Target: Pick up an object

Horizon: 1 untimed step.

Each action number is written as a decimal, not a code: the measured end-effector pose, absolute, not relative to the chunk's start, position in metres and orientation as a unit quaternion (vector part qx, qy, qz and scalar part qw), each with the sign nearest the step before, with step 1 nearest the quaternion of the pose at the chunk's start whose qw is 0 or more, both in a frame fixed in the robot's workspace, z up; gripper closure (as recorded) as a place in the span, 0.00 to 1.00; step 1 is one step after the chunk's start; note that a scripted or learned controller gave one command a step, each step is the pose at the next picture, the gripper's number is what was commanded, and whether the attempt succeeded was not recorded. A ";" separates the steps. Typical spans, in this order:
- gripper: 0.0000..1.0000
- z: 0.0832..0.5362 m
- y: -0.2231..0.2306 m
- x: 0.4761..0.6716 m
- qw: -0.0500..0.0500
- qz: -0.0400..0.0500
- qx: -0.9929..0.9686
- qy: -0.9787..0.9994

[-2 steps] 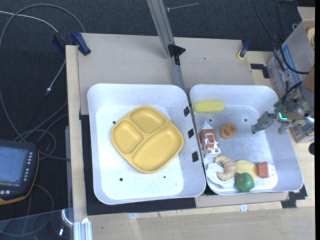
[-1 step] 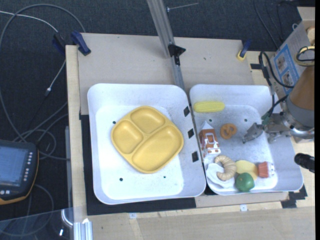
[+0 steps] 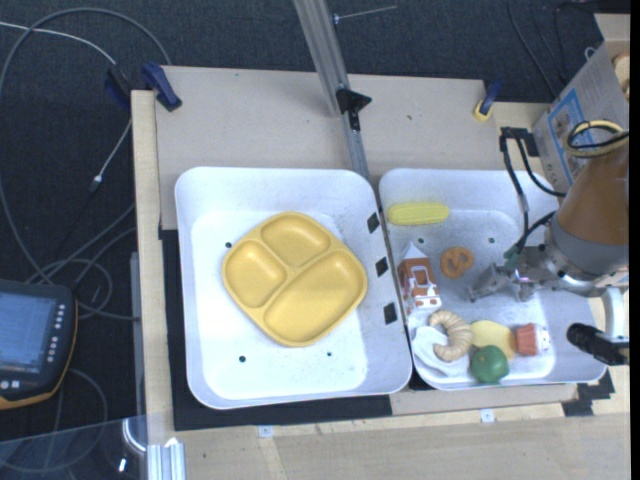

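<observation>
The right bin (image 3: 470, 190) holds several small objects. A yellow corn cob (image 3: 418, 213) lies at the back and a brown cookie (image 3: 457, 261) sits near the middle. A red and white box (image 3: 419, 281) lies by the left wall. At the front are a tan pastry (image 3: 450, 333) on a white dish (image 3: 432, 356), a yellow lemon (image 3: 490, 332), a green lime (image 3: 489, 365) and a small red item (image 3: 528, 340). My gripper (image 3: 497, 281) hangs low over the bin floor, right of the cookie and behind the lemon. It is open with nothing between its fingers.
The left bin (image 3: 200, 268) carries a yellow divided plate (image 3: 294, 277). A metal pole (image 3: 325, 43) slants in from the back to the seam between the bins. The arm's orange band (image 3: 598, 203) stands over the right bin's right edge, with black cables (image 3: 515, 168) behind it.
</observation>
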State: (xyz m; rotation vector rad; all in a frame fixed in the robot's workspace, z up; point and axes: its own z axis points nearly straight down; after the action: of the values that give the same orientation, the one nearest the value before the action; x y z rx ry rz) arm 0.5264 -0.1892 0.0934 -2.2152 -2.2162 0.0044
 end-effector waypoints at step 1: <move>1.00 0.108 -0.190 0.529 0.000 -0.001 -0.707 -0.708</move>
State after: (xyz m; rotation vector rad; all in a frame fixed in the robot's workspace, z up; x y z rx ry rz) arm 0.5288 -0.1896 0.1079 -2.2201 -2.2226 -0.0030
